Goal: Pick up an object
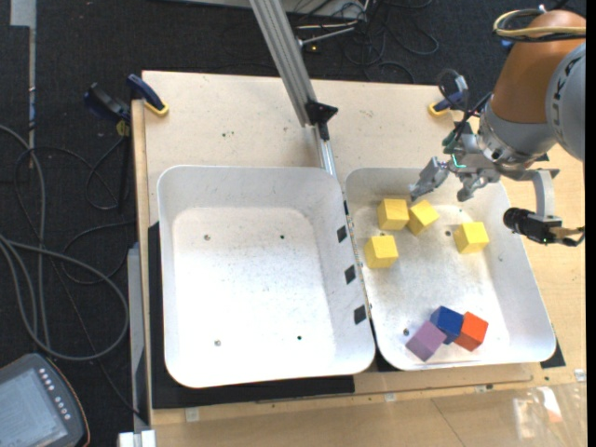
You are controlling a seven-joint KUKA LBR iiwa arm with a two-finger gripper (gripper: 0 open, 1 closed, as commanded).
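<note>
My gripper hangs open over the back of the right bin, its two fingers spread with nothing between them. Just below and left of it lie two yellow cubes touching each other, one and the other. A third yellow cube sits nearer the bin's left wall, and another yellow cube lies to the right under the wrist. Near the front of the bin a purple block, a blue block and an orange block huddle together.
The left bin lies beside the right one. A slanted metal pole comes down to the bins' shared back corner. Clamps sit at the bench's back corners, one left and one right.
</note>
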